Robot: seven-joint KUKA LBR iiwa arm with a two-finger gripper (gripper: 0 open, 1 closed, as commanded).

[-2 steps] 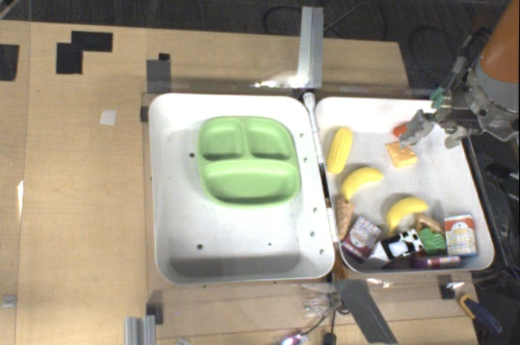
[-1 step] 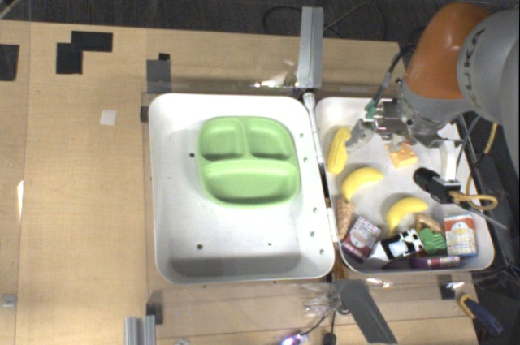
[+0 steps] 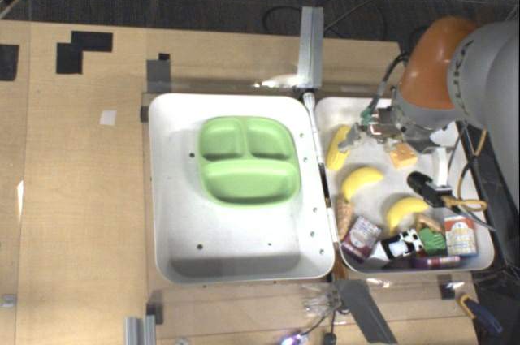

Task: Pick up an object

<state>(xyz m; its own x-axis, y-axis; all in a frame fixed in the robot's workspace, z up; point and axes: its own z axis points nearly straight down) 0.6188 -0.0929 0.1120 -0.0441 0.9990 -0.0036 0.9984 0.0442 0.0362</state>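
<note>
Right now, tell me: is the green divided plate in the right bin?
No, the green divided plate lies in the left bin, alone there.

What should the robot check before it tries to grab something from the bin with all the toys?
1. Tool above the right bin: ok, it hangs over the far end.
2. Something close to grab: ok, a yellow banana-like toy lies just beside the tool.
3. Tool already holding something: cannot tell, too small and blurred.
4. Space around the target: not ok, the lemon and other toys crowd close.
5. Left bin ready for a drop: ok, a green divided plate sits in it with bare floor around.
</note>
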